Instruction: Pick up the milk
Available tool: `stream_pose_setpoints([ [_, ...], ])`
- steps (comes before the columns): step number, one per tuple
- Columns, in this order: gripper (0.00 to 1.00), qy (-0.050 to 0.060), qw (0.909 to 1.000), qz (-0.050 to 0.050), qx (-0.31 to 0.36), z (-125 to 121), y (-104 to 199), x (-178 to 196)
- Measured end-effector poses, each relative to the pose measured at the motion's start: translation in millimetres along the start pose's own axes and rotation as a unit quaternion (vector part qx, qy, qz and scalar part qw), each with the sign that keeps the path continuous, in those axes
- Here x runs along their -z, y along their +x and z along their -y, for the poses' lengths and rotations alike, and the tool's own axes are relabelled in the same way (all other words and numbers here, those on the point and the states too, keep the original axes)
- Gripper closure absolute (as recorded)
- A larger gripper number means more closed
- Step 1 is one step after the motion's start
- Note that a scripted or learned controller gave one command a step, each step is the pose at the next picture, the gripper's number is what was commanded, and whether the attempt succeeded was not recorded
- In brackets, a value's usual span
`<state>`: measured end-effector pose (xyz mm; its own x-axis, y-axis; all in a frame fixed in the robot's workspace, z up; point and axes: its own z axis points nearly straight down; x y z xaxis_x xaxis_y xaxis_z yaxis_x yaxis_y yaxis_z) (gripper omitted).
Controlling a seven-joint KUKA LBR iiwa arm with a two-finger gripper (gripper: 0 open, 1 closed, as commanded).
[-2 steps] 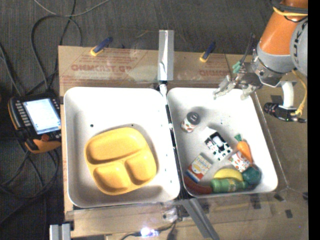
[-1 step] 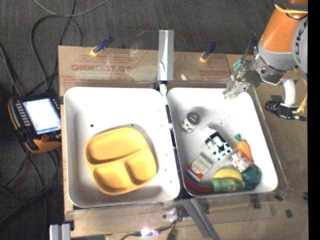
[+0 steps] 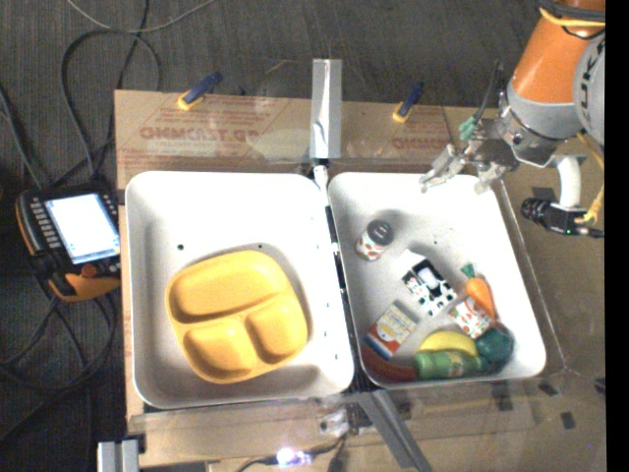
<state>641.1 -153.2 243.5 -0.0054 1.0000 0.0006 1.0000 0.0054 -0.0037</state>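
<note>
The milk (image 3: 428, 286) is a small white carton with black cow patches. It lies on its side in the middle of the right bin (image 3: 511, 239). My gripper (image 3: 459, 177) hovers over the bin's far edge, above and to the right of the carton and well apart from it. Its two fingers (image 3: 433, 177) are spread open with nothing between them.
Around the milk lie a small can (image 3: 374, 239), a carrot (image 3: 479, 295), a banana (image 3: 447, 342), green items (image 3: 448, 364) and a blue and orange carton (image 3: 393, 327). A yellow divided plate (image 3: 239, 313) sits in the left bin (image 3: 157, 205). A tablet (image 3: 75, 229) rests off the bench at left.
</note>
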Motion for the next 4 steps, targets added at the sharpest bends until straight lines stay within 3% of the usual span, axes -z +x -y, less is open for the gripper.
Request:
stream_pose_setpoints([
  [1, 0.0, -0.001, 1.0, 0.001, 0.01, 41, -26, -116],
  [2, 0.0, -0.009, 0.9997, 0.004, -0.024, 87, 6, -153],
  [3, 0.0, -0.011, 0.9959, 0.002, -0.09, 152, 53, -153],
  [4, 0.0, -0.001, 0.9929, 0.0, 0.119, 112, 88, -61],
])
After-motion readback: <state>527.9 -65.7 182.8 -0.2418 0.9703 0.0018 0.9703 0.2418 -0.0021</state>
